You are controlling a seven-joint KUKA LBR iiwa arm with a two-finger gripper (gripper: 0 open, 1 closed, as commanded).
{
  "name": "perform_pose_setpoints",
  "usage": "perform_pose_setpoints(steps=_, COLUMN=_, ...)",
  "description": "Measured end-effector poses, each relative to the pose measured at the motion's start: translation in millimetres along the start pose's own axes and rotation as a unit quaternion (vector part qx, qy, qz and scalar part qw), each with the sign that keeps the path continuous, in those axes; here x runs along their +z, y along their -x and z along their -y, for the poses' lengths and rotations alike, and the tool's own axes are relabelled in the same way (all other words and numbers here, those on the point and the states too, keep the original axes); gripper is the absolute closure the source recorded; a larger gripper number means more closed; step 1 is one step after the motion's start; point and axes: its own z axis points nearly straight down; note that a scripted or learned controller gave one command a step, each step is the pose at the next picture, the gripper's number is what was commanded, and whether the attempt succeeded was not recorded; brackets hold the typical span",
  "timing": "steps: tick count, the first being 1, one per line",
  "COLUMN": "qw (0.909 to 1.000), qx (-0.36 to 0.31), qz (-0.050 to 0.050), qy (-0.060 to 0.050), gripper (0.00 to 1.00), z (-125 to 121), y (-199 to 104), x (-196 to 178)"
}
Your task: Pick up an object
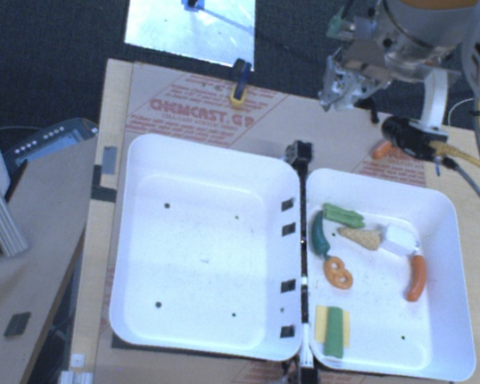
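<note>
The gripper (336, 98) hangs high above the far edge of the bench (191, 102), beyond the right bin (458, 266) and well clear of everything in it; whether it is spread or pressed together I cannot tell, since its tip is small and blurred against the dark floor, and nothing shows between its tips. All the objects lie in the right bin. Near the divider sits a dark green pepper (319, 233), with a lighter green pod (344, 216) just above it and a tan cone (361, 237) beside that. A white piece (401, 238) lies to the right of the cone. An orange pretzel (338, 273) rests below the pepper, a sausage (417, 279) lies upright toward the right wall, and a yellow-and-green block (332, 328) sits near the front. The left bin (205, 244) adjoins the right one along the clipped divider.
</note>
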Motion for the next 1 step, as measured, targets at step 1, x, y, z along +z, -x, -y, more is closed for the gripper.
perform_pose_setpoints(steps=1, qw=1.0000, qx=0.000, qz=0.000, qy=0.001, gripper=1.00, z=-19.5, y=-64.0, x=-104.1)
